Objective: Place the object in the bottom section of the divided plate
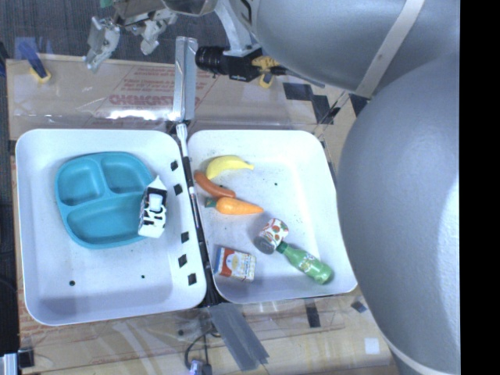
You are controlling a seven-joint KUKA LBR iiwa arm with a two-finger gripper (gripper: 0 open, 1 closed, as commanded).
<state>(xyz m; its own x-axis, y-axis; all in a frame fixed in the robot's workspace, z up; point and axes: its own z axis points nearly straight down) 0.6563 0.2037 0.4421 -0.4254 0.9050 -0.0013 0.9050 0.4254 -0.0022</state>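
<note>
So the gripper [123, 49] is parked up past the far edge of both bins, spread open with nothing between the fingers. The task's thing looks to me like the little black-and-white box [154, 212]. From the gripper it's well apart, down toward the camera and a touch to the right in the view, sitting on the right rim of the blue plate [94, 209]. It's half over the big bottom section, half hanging off toward the bin [47, 287] floor.

Handling guess: small toy carton, light and stiff, probably smooth plastic so a bit slippery. It's tilted on the rim, so a nudge could tip it off. I'd pinch across its two long flat sides, around the middle, coming straight down. The food toys in the bin beyond it are nowhere near.
</note>
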